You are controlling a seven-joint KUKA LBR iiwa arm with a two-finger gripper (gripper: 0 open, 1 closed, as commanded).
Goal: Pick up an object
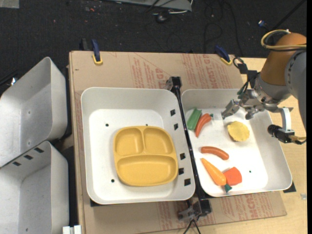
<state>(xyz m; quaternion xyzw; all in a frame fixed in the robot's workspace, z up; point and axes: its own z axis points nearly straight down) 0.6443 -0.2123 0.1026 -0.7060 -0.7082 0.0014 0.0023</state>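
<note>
My gripper (240, 110) hangs over the back of the right bin (273, 177), its two fingers spread open with nothing between them. A pale yellow round food piece (238, 131) lies just below and in front of it. Further left in that bin lie a green pepper (194, 118) and a red chili (203, 124) side by side. A sausage (214, 152) lies mid-bin. Near the front are a carrot (213, 172) and a red-orange block (233, 176). The left bin (92, 130) holds a yellow divided plate (145, 155).
The grey arm with its orange band (285, 57) enters from the right above the right bin's far corner. A black divider (184, 140) separates the bins. Two spare white bins (29, 145) stand off the bench at left. Clamps (96, 52) hold the board's back edge.
</note>
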